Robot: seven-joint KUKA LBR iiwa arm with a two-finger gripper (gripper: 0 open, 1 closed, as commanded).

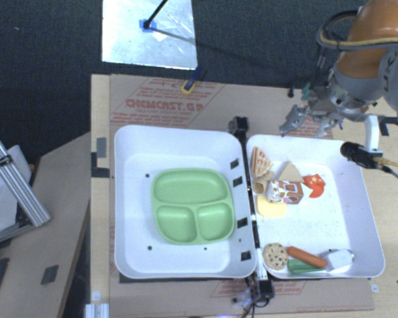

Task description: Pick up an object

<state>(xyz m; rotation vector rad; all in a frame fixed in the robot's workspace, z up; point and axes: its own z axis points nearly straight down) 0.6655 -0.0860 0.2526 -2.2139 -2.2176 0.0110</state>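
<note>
Claw (309, 121) up above far rim of right bin (368, 213), fingers spread open, gripping nothing, well apart from toy food (286, 191).

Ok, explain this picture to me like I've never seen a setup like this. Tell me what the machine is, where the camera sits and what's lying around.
One camera looks down at a slant on a bench. The grey and orange machine at upper right is a robot arm; its tool hangs over the far edge of the right bin, holding nothing. That bin holds toy food: a pizza slice, a cookie, a carrot and a red piece. The left bin holds a green divided tray.
</note>
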